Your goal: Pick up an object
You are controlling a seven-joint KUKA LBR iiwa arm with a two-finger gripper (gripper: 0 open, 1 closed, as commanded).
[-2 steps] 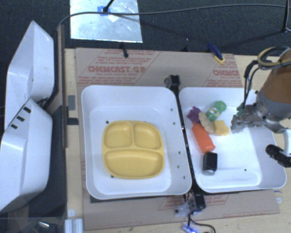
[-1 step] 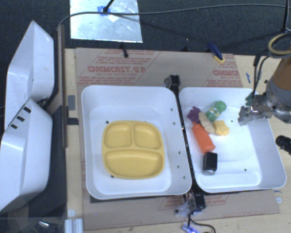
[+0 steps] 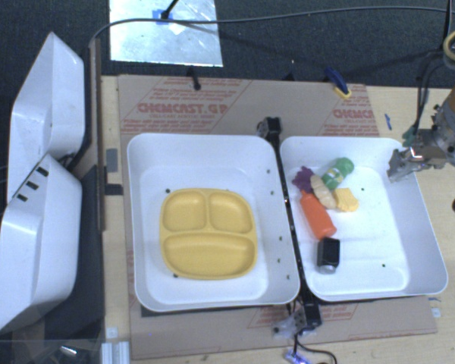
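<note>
Camera view: pincer (image 3: 404, 160) sits above the right bin's (image 3: 409, 271) far right rim; its state cannot be told. Right bin contains a carrot (image 3: 317, 214), a black block (image 3: 328, 253), and small toys. Left bin (image 3: 148, 279) contains a yellow tray (image 3: 208, 232).

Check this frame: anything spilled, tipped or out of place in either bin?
Nothing stands out. The yellow tray lies flat in the left bin; the small items cluster in the right bin, the gripper at its edge.

Toys (image 3: 324, 202) crowd the right bin's (image 3: 417, 226) left side.
</note>
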